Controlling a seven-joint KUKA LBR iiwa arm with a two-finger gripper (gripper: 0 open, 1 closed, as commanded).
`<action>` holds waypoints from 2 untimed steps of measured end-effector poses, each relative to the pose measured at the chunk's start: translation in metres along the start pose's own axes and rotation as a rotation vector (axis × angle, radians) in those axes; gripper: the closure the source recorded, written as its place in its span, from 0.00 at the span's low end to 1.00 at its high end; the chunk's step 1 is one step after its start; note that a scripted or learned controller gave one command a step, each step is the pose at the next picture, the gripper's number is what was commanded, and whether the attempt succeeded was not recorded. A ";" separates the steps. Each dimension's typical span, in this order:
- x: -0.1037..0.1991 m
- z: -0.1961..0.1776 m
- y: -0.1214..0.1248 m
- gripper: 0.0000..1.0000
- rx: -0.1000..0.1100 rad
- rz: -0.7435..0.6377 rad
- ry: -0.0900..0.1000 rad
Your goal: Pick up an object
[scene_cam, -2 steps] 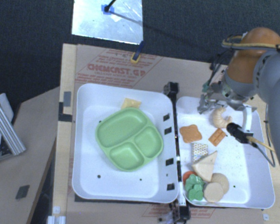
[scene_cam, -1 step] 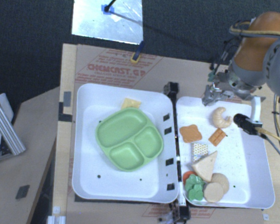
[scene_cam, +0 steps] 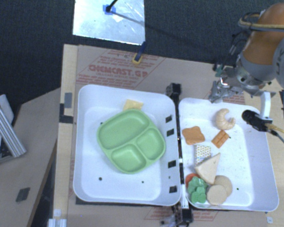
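Note:
The right bin (scene_cam: 257, 161) holds several toy foods: a pale croissant (scene_cam: 225, 118), an orange toast slice (scene_cam: 194, 135), a small orange wafer (scene_cam: 220, 138), a checkered cracker (scene_cam: 203, 151), a cream wedge (scene_cam: 208, 167), two round biscuits (scene_cam: 219, 190) and a green vegetable piece (scene_cam: 198, 192). My gripper (scene_cam: 220, 94) hangs over the far left rim of this bin, up and to the left of the croissant, apart from every item.
The left bin (scene_cam: 86, 145) carries a green divided plate (scene_cam: 131, 140), with a yellow piece (scene_cam: 133, 104) behind it. A black divider (scene_cam: 175, 138) runs between the bins. A shiny sheet (scene_cam: 110, 12) lies beyond the bench. The arm's body (scene_cam: 273, 43) looms at the upper right.

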State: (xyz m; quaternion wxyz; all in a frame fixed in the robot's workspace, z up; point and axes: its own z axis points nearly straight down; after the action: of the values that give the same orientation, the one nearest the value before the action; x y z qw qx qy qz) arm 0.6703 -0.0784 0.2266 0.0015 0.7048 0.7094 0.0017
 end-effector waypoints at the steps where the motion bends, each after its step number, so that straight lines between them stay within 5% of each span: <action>1: 0.029 0.003 -0.049 1.00 0.007 -0.001 0.001; 2: 0.046 -0.007 -0.103 1.00 0.007 0.005 0.001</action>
State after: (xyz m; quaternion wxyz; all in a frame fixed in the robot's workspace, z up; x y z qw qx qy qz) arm 0.5673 -0.0329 0.2332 -0.0014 0.7065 0.7077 -0.0006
